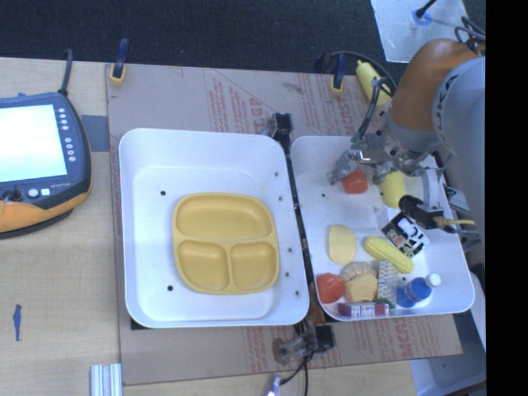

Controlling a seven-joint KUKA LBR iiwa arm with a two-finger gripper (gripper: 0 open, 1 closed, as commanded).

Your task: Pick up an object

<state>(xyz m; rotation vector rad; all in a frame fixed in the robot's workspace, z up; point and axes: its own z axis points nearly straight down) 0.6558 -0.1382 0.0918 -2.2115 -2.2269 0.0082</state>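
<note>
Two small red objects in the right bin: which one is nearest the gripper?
The small red piece at the bin's far end, right by the gripper; the other red piece lies at the near edge.

arm [462, 97]: chunky rounded grey shell, looks smooth | band: fat orange ring just above the wrist | wrist: darker metal-looking block | gripper [351, 168]: slim grey metal fingers | cables: black leads looping off the wrist, one curling past a yellow bit
</note>
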